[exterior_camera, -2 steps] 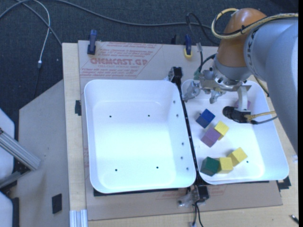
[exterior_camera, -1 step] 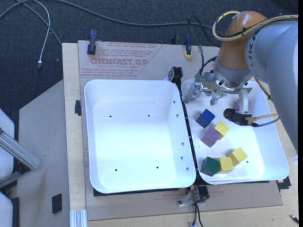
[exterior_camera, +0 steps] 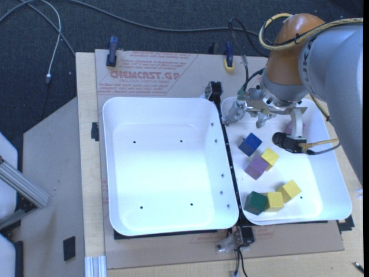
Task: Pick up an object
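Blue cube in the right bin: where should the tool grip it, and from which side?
Judging by its pose, come from above onto the blue cube, closing across two opposite side faces. It sits rotated and apart from the purple cube, leaving its sides free.

The left bin [exterior_camera: 167, 166] offers a wide open white floor, bounded by its raised rim. In the right bin [exterior_camera: 328, 203], the blocks crowd the middle and near part: a blue cube [exterior_camera: 250, 144], a purple cube [exterior_camera: 257, 167] touching a yellow cube [exterior_camera: 269, 156], then a green cube [exterior_camera: 256, 202] beside two more yellow cubes [exterior_camera: 283, 195]. The arm [exterior_camera: 300, 51] overhangs the far end, and its hand [exterior_camera: 262, 109] hangs just beyond the blue cube. Open floor lies along the right wall.
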